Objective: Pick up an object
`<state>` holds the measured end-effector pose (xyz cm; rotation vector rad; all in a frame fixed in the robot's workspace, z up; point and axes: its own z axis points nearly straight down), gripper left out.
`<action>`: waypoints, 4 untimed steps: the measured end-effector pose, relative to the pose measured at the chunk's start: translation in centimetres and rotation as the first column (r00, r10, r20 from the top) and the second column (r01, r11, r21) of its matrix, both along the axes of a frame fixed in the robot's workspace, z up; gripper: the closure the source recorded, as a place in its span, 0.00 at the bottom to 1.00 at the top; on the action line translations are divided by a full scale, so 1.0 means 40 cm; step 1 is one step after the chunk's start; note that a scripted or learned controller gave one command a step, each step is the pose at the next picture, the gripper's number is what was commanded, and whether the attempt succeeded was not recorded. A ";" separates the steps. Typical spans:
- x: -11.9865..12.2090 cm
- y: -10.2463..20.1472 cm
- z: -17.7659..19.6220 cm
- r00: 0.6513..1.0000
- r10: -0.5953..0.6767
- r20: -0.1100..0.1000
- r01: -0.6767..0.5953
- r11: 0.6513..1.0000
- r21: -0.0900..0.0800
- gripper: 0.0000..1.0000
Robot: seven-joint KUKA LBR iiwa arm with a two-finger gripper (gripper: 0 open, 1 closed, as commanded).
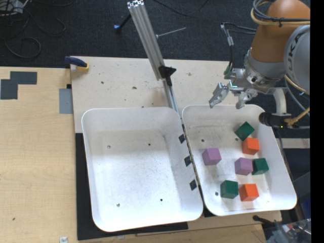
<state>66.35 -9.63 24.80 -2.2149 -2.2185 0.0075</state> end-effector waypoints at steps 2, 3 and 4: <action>0.009 0.013 -0.105 1.000 0.004 0.001 -0.004 1.000 -0.001 0.00; 0.003 -0.002 -0.260 1.000 -0.001 -0.001 0.001 1.000 -0.001 0.00; -0.001 0.001 -0.396 1.000 -0.002 0.000 0.002 1.000 -0.001 0.00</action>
